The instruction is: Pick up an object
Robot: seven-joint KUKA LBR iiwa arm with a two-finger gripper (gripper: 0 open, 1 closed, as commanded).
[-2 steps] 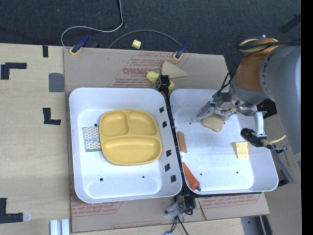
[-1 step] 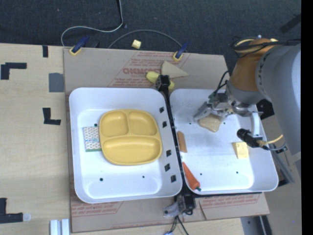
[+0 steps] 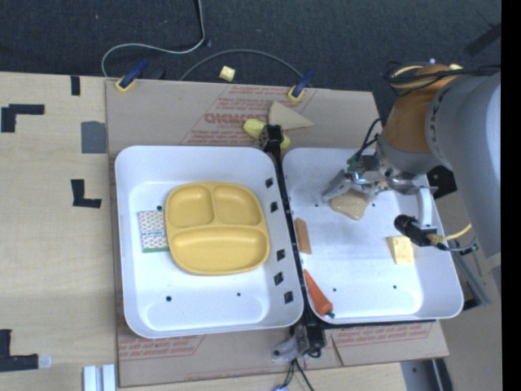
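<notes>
Two white bins sit side by side on cardboard. The arm [image 3: 444, 120] comes in from the right over the right bin [image 3: 366, 296], and its gripper [image 3: 356, 184] is low at the bin's far side, right over a tan bread-like piece [image 3: 350, 208]. The metal fingers [image 3: 335, 189] appear splayed about the top of that piece, but whether they are pressing it or merely touching it I cannot tell; nothing shows it lifted.

That tan piece looks to be the target, judging from where the gripper is placed. It lies flat on the bin floor, away from the walls, so there is room to close on it.

Other items in the right bin:
- a small yellow cheese-like block [image 3: 400, 249], right and nearer, beside a black fitting with cables on the arm
- a brown stick [image 3: 302, 236] by the left wall
- an orange carrot-shaped piece [image 3: 318, 294] at the near left corner

All lie well apart from the target.

The left bin [image 3: 146, 312] holds a yellow divided plate [image 3: 217, 227] with a small patterned card [image 3: 151, 230] touching its left edge. The black centre divider [image 3: 279, 210] separates the two bins.
</notes>
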